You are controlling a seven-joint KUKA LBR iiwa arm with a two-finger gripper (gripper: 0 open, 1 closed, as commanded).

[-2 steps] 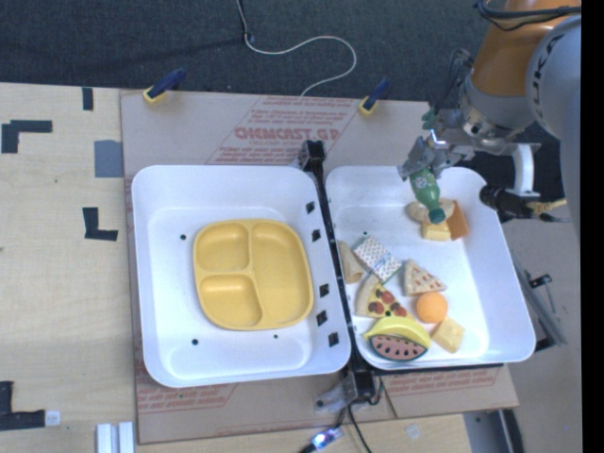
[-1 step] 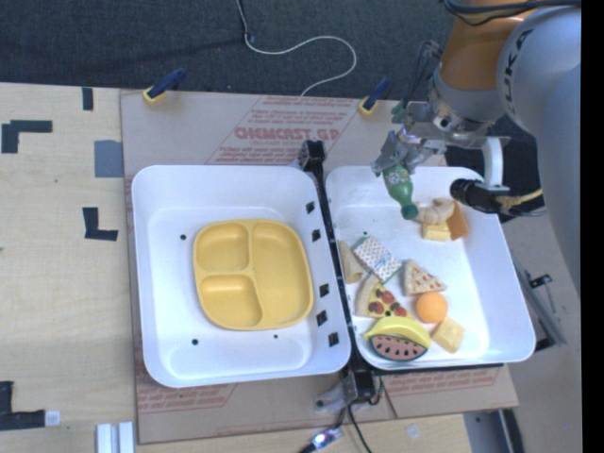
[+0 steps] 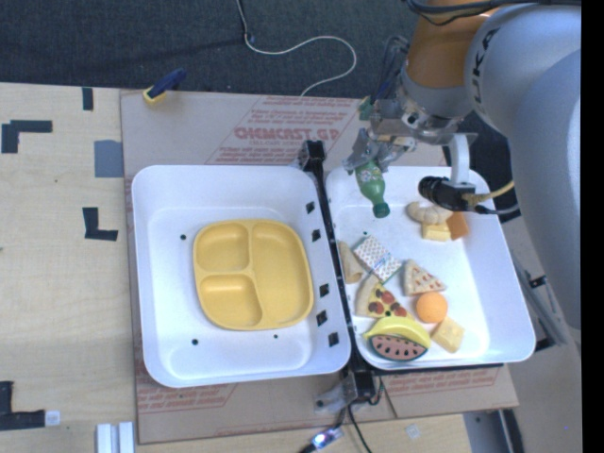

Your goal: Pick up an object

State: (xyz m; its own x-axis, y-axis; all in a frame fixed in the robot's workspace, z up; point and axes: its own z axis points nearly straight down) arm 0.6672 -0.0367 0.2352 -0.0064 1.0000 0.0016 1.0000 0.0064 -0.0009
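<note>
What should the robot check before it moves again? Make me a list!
1. Bottle under the tool: ok, the green bottle hangs right below it.
2. Bottle lifted clear of the right bin: cannot tell.
3. Firm hold on the bottle: cannot tell.
4. Yellow tray flat in the left bin: ok.
5. Other toy food, like the banana and orange, away from the bottle: ok.

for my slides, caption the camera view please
Gripper lifts a green bottle above the right bin of toy food; yellow tray in left bin.
</note>
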